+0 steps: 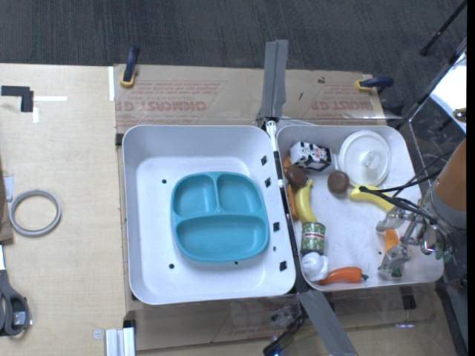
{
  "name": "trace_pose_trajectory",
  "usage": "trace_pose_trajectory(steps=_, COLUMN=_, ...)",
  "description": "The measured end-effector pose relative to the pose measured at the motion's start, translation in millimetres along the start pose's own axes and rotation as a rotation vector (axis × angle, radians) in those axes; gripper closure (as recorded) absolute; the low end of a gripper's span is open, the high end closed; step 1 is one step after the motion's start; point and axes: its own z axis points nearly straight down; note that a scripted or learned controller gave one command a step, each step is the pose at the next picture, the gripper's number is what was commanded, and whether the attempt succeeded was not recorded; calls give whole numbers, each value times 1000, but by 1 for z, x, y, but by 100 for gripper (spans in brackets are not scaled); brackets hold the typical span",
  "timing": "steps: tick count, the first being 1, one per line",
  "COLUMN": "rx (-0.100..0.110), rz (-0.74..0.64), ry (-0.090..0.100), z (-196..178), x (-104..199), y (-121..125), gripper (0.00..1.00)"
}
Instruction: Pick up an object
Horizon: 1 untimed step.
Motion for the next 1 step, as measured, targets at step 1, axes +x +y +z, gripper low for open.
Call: trace_pose_trajectory(steps=1, rx=0, rz=-61, ry=-2, z=0, x=-35, y=32, gripper=0)
